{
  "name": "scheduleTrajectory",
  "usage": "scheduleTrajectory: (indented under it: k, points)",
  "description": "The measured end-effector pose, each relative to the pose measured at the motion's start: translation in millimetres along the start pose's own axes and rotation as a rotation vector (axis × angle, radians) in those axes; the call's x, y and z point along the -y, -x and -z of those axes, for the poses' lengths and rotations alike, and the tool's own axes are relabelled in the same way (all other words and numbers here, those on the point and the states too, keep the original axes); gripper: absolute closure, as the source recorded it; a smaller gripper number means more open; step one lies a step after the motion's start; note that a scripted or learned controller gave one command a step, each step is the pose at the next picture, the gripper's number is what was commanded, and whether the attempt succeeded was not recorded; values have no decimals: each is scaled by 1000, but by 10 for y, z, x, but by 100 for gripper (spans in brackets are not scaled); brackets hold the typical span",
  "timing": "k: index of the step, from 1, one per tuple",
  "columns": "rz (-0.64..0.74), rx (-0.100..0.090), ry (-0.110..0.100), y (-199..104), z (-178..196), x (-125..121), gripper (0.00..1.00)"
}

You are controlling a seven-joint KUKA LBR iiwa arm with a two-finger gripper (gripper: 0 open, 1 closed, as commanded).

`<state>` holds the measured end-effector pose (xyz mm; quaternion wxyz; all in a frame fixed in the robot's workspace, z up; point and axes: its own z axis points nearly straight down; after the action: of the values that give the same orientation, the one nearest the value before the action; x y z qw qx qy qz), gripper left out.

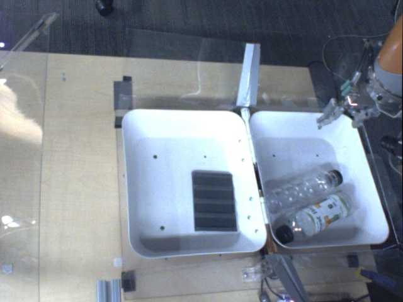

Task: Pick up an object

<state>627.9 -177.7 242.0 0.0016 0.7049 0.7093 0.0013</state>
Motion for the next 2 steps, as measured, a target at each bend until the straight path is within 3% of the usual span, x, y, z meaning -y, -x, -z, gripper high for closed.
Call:
scheduleTrajectory:
  k: [1, 2]
  points:
    - [51, 1, 1, 275, -493, 12, 0]
    - [-15, 0, -1, 267, -1239, 656, 0]
